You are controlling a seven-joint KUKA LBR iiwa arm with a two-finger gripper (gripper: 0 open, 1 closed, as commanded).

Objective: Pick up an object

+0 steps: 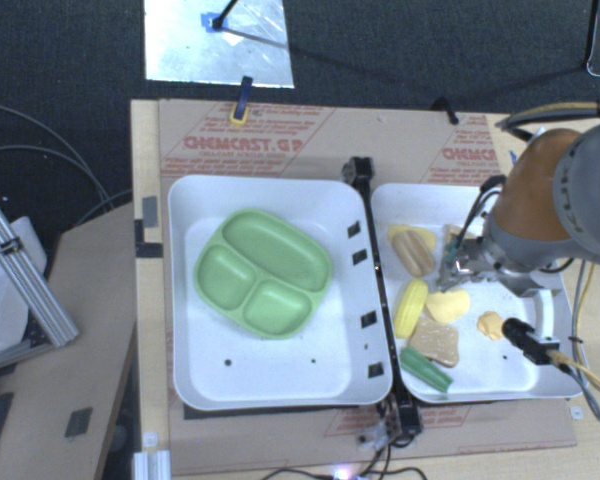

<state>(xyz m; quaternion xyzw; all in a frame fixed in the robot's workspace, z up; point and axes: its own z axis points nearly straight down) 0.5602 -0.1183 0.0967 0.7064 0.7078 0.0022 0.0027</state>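
Note:
The right bin [420, 200] holds several toy foods: a tan bread roll [412, 248], a yellow corn cob [411, 306], a pale yellow piece [448, 304], a brown toast slice [435, 341], a green stick [425, 369] and a small orange piece [490, 324]. My gripper [453, 272] reaches down from the right and hovers low over the pale yellow piece, between it and the bread roll. The wrist hides its fingertips, and nothing shows held between them.
The left bin [195, 368] carries a green divided plate [264, 272]. A black divider bar [375, 288] runs between the bins. The grey and orange arm [555, 203] covers the right bin's far right part. Cardboard lies under both bins.

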